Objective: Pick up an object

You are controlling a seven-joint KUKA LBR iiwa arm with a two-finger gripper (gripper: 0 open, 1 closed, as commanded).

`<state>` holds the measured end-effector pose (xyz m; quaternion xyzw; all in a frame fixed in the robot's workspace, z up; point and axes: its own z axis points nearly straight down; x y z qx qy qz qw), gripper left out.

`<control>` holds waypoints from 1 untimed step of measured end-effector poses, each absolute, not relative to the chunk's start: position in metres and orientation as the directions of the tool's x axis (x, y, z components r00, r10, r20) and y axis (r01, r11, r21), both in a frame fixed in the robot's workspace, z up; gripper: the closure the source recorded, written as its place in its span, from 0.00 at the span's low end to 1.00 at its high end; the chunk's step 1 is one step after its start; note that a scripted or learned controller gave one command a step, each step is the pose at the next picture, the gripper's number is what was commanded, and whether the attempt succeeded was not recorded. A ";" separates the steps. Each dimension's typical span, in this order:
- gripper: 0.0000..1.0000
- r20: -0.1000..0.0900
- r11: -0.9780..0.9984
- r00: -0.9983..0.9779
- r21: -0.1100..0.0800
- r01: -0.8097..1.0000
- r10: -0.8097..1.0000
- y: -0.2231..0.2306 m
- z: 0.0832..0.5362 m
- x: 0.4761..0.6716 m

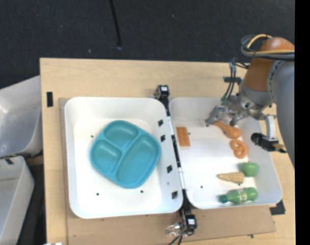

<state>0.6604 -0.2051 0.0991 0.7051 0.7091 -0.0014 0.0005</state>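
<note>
My gripper hangs over the back of the right bin, below the arm's orange band. Its two grey fingers stand spread and open, with nothing between them. An orange carrot-like piece lies just in front of the fingertips, close to the right one. Further forward lie an orange pretzel, a green pepper, a tan ice-cream cone and a green bottle. A small orange rectangular piece rests near the bin's left wall.
The left bin holds a blue divided plate. A ridge with black clips separates the two bins. A black part of the arm sticks out over the right bin's right edge.
</note>
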 end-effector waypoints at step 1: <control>1.00 -0.008 0.009 -0.009 0.005 1.000 1.000 -0.207 0.114 0.662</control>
